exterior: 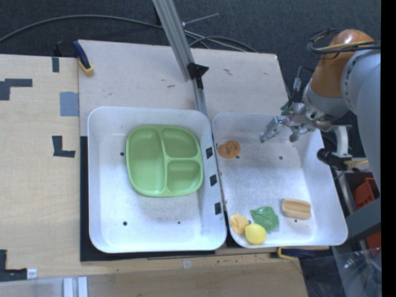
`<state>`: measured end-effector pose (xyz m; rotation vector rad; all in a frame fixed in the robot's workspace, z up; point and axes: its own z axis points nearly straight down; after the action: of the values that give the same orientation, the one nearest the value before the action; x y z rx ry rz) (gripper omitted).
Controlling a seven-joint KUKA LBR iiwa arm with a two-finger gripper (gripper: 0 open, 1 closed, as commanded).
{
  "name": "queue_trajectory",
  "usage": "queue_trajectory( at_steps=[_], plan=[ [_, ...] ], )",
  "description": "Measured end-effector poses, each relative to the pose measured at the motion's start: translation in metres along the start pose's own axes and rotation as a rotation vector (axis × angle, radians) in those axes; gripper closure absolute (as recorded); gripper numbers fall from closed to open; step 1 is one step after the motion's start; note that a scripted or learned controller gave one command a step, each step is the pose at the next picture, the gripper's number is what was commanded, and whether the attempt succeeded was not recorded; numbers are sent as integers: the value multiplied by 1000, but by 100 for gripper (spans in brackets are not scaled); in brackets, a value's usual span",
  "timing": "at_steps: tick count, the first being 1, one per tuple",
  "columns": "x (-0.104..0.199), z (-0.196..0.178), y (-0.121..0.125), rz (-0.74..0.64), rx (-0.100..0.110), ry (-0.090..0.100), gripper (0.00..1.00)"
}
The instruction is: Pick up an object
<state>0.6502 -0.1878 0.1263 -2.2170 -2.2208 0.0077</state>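
— What is the arm point(346, 73) doing at this moment?

— It is reaching in from the right and hanging over the upper part of the right bin point(322, 228). I think it is only preparing the pick; nothing is being lifted.

— And the gripper point(281, 130)?

— Its two fingers are standing apart, released, with nothing between them.

— So what is the next move asking for?

— In my opinion, it is needing to choose one thing and go down on it. The orange cookie point(229, 148) is lying nearest, to the left of the gripper. The bread piece point(296, 208), the green leaf point(265, 217) and the yellow lemon point(255, 233) are lying near the lower edge, well apart from it.

— And around them?

— The wooden bench point(37, 184) is bearing both bins. The left bin point(105, 228) is holding a green divided plate point(164, 159). Black cables point(93, 23) are running behind, and a metal pole point(176, 33) is rising between the bins.
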Motion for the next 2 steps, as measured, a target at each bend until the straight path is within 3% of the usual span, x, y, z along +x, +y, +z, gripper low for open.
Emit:
queue_trajectory(
  at_steps=[1,2],
  plan=[
    [1,40,0,-1,-3,-1,0],
    [1,28,0,-3,-5,-2,100]
  ],
)
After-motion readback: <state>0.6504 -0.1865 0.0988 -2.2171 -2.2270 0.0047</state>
